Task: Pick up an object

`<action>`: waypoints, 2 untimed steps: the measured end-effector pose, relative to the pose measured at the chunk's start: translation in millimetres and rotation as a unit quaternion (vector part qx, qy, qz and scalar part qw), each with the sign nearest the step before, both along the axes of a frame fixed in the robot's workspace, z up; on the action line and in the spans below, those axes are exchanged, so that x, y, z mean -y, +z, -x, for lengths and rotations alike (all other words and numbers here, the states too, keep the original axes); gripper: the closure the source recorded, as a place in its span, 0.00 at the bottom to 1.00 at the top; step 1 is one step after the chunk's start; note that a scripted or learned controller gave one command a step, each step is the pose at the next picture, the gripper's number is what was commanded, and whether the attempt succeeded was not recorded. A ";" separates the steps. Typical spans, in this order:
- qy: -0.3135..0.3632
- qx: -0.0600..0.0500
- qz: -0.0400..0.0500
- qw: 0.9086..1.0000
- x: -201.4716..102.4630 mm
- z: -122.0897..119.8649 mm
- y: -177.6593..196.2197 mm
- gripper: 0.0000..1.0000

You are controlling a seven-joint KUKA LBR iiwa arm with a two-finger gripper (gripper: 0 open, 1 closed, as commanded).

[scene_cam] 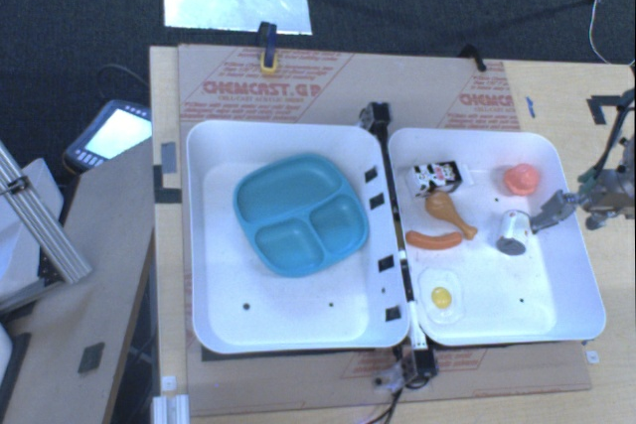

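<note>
Claw sits over the right edge of the right bin, blurred and partly cut off; can't tell its grip state. Just beside it: one silver cylinder (touching or not, unclear). Right bin also holds one pink lump near the back right corner, one drumstick, one sausage, one fried egg near the front left corner, one black-and-white carton. Left bin: one blue divided plate, three compartments.
</note>
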State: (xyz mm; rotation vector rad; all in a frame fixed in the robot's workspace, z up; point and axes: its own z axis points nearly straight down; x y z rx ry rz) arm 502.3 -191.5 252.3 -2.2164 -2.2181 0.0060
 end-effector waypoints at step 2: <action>0.000 0.002 0.001 1.000 9.4 -4.7 -47.2 0.00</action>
